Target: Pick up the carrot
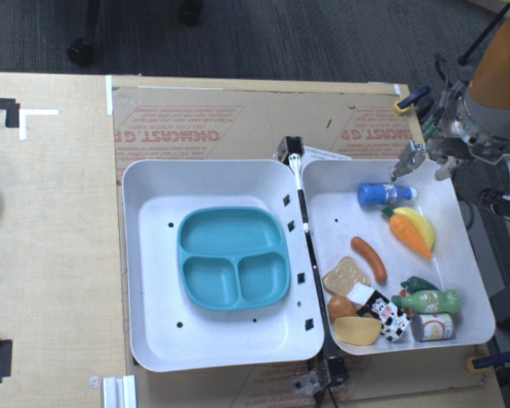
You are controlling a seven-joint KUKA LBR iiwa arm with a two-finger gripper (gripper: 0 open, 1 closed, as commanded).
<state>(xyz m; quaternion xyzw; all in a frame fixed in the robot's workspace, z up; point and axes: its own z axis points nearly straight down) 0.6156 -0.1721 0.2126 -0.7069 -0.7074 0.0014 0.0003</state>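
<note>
Orange and easy to spot, your carrot lies in the right bin, against a yellow banana and just below the blue bottle. The fingers hang spread apart with nothing between them, above the bin's far corner near the bottle.

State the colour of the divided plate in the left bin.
Teal, seen in the camera view: divided plate.

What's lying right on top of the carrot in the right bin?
A yellow banana-shaped toy lies along the carrot, covering its upper edge. The carrot's green top shows beside the blue bottle. What is underneath the carrot is hidden.
</note>
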